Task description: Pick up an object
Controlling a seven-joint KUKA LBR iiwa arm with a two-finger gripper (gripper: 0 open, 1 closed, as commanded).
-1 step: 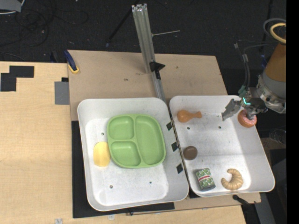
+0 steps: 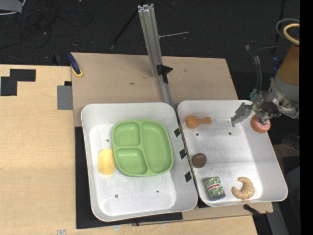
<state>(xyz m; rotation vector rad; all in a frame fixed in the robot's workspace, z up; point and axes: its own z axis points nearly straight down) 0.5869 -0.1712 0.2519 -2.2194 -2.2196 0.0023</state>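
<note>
My gripper (image 2: pixel 254 117) hangs over the right bin's far right rim (image 2: pixel 274 153), under the grey arm with the orange band. One grey finger (image 2: pixel 240 114) splays out to the left, so the jaws stand open. A small red-orange round thing (image 2: pixel 260 126) lies just below the gripper at the rim, close to the right side; nothing is clamped between the fingers. Elsewhere in that bin lie an orange pear-shaped piece (image 2: pixel 197 121), a brown round piece (image 2: pixel 199 160), a green can (image 2: pixel 214 188) and a tan croissant (image 2: pixel 244 187).
The left bin (image 2: pixel 98 116) holds a green divided plate (image 2: pixel 143 147) and a yellow lump (image 2: pixel 105 161) beside it. A metal post (image 2: pixel 152 48) rises behind the gap between the bins. Black clips (image 2: pixel 182 153) sit where the bins meet.
</note>
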